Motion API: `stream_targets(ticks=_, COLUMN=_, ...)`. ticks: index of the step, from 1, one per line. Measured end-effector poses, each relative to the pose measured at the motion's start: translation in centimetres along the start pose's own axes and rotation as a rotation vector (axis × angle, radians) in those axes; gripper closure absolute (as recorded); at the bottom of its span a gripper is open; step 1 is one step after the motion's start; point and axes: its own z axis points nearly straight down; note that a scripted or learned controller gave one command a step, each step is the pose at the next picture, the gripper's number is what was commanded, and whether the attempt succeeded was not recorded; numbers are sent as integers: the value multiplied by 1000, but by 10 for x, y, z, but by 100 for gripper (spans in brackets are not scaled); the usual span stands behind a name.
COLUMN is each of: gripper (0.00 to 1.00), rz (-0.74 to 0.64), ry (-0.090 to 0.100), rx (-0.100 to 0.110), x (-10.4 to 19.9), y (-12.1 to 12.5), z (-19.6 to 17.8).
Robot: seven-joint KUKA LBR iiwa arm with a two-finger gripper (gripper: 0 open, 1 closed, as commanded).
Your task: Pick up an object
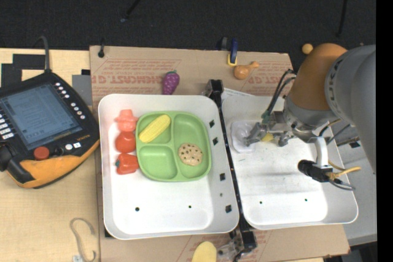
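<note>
Gripper (253, 137) sits low over the upper-left part of the right bin (295, 205), right beside a single pale object (241, 131) that looks translucent and soft-edged, shape unclear. Can't tell whether the gripper is wide, narrow or holding it, too blurred there. Both bins are shallow, white, smooth plastic with rounded corners. The left bin (159, 205) holds one glossy green plate (161, 170), a rounded rectangle with three compartments. One yellow corn cob (153, 127), ridged, lies in its upper-left compartment. One round tan cookie (191, 154) with dark chips is in the right compartment. Left of the plate is a column of three small toys: one pink lumpy toy (126, 120) on top, then a red rounded toy (124, 142), then a red blocky toy (127, 163). The bins rest on one sheet of brown printed cardboard (135, 70). On it behind the bins: one purple knobbly fruit (171, 81), one orange pear-shaped piece (244, 70), one blue clamp (233, 52). One smooth yellow lump (204, 251) sits at the front edge. One teach pendant (43, 126), grey screen in a black-and-orange casing, lies on the bench at left.
</note>
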Motion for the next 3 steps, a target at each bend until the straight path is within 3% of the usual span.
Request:
stream_targets(ticks=1, gripper=100, rz=5, ry=1, rx=-2, x=-1, y=1, z=-12)
stream_targets(ticks=3, gripper=100, rz=5, ry=-1, rx=-4, x=-3, y=-5, z=-97)
